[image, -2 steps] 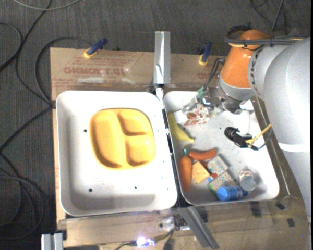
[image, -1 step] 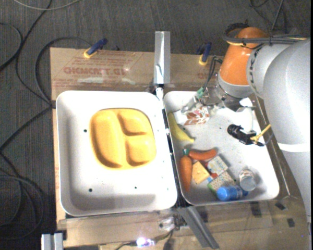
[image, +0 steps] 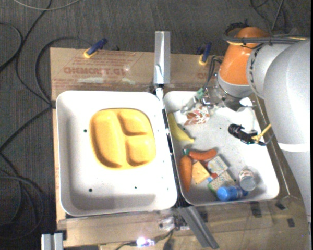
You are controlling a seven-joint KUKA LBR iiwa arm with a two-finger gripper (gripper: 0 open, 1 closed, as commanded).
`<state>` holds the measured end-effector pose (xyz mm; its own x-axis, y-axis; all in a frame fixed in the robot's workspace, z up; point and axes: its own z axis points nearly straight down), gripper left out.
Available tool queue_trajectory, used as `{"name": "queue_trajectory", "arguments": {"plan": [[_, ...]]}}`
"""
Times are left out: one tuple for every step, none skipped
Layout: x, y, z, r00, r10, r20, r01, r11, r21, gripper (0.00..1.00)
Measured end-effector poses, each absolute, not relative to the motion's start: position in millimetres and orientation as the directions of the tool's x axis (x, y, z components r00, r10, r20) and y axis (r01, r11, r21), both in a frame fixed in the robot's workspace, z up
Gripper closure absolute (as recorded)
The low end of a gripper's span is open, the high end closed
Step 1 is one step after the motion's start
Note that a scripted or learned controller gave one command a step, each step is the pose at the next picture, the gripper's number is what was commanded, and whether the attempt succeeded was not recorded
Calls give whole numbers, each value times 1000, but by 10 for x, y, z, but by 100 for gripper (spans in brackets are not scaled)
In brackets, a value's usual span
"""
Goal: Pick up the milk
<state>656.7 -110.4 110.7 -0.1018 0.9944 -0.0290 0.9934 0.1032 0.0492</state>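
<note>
Two white bins side by side on a sheet of cardboard [image: 112,69].

Left bin [image: 78,184]: one yellow tray [image: 122,137], lying flat near the middle. It has three compartments, one long on the left and two smaller on the right. Nothing lies in the compartments.

Right bin [image: 221,137]: crowded, mostly in the near half.
- Milk carton [image: 197,117]: far left part of this bin, close to the far wall and just right of the banana's upper end. Small, white with red print, lying tilted, apart from the cluster below.
- Banana [image: 178,132]: one, yellow, lying along the left wall.
- Sausage [image: 203,153]: one, red-orange, lying crosswise mid-bin.
- Carrot [image: 185,172]: one, orange, pointing toward the near wall, just below the sausage's left end.
- Cheese wedge [image: 200,174]: one, pale yellow, touching the carrot's right side.
- Small boxes: two, one greyish [image: 217,164] right of the cheese, one with red and green print [image: 223,180] just below it.
- Blue bottle [image: 229,194]: one, on its side by the near wall.
- Can [image: 247,180]: one, silvery, near the right corner, beside the bottle.

Gripper [image: 199,102]: hangs low directly over the far edge of the milk carton, touching or nearly so. Cannot tell whether the claw is wide or narrow, nor whether it grips the carton.
</note>
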Motion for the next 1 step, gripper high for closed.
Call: {"name": "queue_trajectory", "arguments": {"plan": [[6410,-1176,1105,-102,995,-16,993,102,58,0]]}}
